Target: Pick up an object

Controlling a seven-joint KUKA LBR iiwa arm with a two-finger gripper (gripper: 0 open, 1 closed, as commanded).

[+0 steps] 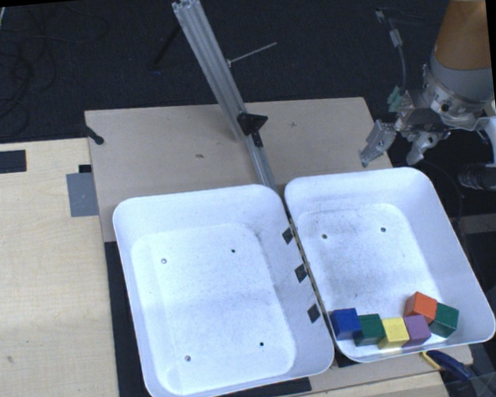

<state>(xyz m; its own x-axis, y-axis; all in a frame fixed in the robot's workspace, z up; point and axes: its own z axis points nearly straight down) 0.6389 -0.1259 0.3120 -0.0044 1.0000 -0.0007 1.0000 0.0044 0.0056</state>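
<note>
Several small blocks cluster in the near right corner of the right bin [424, 192]: a blue block [345, 321], a dark green block [367, 329], a yellow block [393, 331], a purple block [417, 327], an orange block [422, 305] and a green block [445, 318]. My gripper [395, 145] hangs high above the far right edge of that bin, well away from the blocks. Its fingers [375, 147] are spread open with nothing between them.
The left bin [136, 223] lies beside the right one, joined by black clips [300, 271]. A slanted metal rail [217, 73] rises behind the bins. Tan bench board surrounds them, with dark floor and cables beyond.
</note>
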